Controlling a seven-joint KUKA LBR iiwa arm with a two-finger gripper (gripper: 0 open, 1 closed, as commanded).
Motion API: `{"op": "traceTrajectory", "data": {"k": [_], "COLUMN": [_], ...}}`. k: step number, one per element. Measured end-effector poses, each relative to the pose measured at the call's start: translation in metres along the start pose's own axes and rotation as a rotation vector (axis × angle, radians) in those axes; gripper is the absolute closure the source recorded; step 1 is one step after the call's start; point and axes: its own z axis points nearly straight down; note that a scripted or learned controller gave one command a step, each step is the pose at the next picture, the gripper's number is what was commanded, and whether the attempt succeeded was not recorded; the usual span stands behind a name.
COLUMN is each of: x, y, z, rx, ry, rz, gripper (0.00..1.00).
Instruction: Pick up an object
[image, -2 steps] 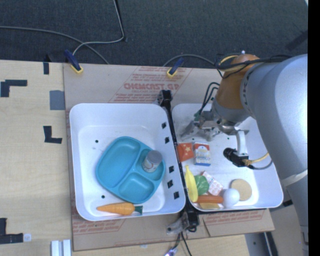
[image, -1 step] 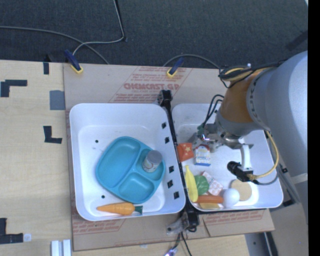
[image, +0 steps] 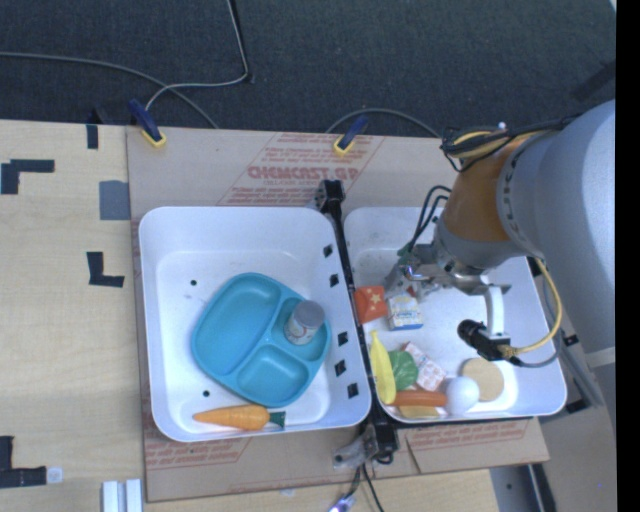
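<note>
in rt bin, jaws (image: 413, 277) just above small carton (image: 405, 318).

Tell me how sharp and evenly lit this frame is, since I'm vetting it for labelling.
Camera view: even, soft light with faint shadows; mild glare on the white left bin; slightly soft overall, so the small items by the banana blur together; the arm, nearest the lens, looks blurred.

Even, bright overhead light, soft shadows, slightly blurry and grainy throughout.
</note>
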Motion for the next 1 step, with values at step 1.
{"op": "traceTrajectory", "data": {"k": [1], "x": [0.0694], "y": [-0.0078], "z": [-0.089], "rx": [0.002], "ry": [0.003], "rz": [-0.002], "gripper": [1.0]}}
